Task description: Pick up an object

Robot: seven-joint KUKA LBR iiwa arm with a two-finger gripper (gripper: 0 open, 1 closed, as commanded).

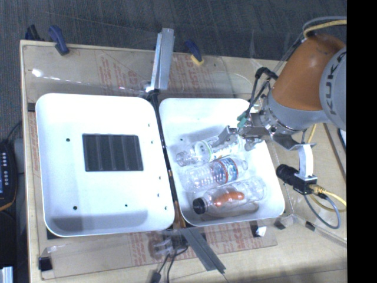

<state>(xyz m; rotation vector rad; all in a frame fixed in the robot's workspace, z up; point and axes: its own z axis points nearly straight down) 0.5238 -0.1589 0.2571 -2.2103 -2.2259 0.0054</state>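
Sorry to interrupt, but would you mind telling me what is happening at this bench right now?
The KUKA arm reaches in from the right with its tool low over the right bin. That bin holds three clear plastic bottles: a small one nearest the tool, a labelled one, and a black-capped one with orange contents. Nothing looks lifted yet. The left bin has a dark panel.

Dark carpet floor (106, 10) (ribbed weave) behind wooden bench (88, 63).
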